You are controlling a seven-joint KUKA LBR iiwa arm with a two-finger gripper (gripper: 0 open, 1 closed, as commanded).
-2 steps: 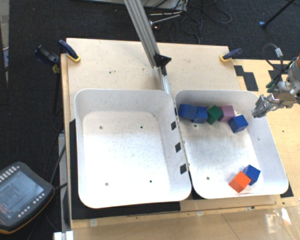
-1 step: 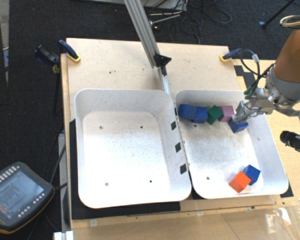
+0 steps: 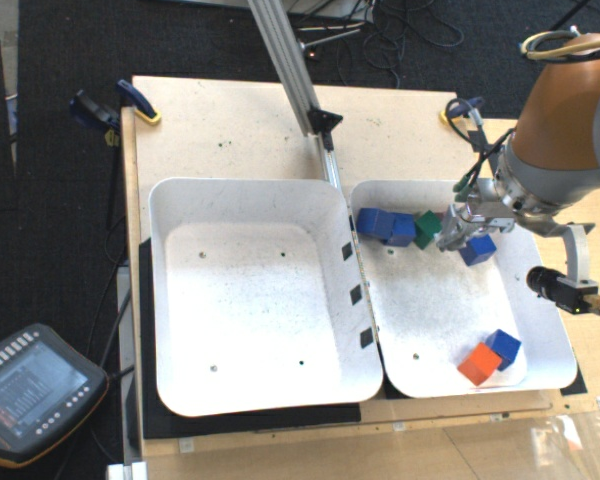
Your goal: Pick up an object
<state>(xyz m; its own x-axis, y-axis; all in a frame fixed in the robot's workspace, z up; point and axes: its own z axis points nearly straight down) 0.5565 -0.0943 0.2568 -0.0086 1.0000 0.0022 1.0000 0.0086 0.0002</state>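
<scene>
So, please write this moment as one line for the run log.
gripper: low in right bin, far end | beside it: green block, blue block | grasp: cannot tell

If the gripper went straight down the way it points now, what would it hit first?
Probably the small blue block right at the gripper, with the right bin's floor under it. The green block sits just beside; depth from one slanted view is uncertain.

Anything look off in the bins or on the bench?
Nothing stands out. The blocks lie loose in the right bin: blue block and green block at the far wall, orange block near the front. No spill or damage visible.
</scene>
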